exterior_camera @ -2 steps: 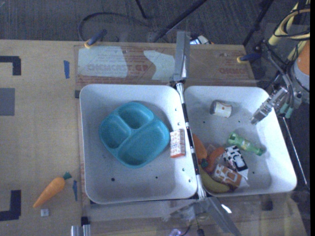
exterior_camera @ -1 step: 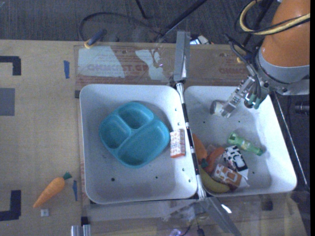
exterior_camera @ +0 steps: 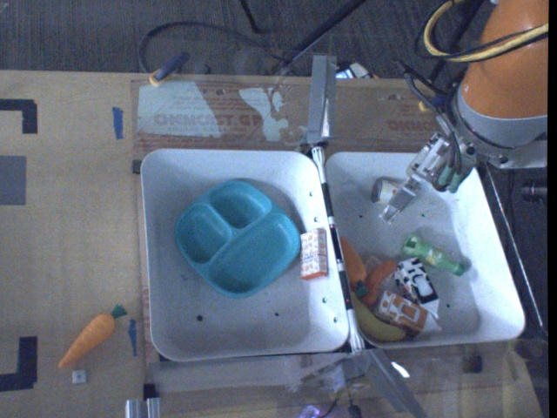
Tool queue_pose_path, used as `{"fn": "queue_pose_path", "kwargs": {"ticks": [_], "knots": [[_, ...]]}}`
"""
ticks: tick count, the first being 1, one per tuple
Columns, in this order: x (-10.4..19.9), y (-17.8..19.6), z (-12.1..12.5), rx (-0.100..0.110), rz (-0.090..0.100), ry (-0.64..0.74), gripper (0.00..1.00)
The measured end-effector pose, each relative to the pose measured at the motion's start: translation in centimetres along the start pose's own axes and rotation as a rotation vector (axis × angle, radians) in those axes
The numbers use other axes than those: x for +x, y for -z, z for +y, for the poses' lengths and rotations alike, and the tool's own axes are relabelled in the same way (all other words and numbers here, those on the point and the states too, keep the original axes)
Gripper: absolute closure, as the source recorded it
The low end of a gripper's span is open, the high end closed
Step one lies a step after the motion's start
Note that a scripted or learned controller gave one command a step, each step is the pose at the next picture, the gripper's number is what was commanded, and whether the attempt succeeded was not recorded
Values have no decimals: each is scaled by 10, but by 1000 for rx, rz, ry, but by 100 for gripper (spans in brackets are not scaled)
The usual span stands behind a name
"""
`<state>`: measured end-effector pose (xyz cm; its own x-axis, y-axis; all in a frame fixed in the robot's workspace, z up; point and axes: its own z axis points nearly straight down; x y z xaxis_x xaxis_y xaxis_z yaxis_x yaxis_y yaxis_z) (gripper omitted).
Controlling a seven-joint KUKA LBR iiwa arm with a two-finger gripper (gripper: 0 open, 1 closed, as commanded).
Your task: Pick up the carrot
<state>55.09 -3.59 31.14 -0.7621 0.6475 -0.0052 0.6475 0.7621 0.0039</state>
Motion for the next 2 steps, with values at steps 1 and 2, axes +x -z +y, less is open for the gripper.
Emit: {"fn": "queue_pose_path", "kwargs": {"ticks": [1,2], "knots": [[50,-127,-23,3,5,48,0],[67,-70,47,2,4,-113,0]]}}
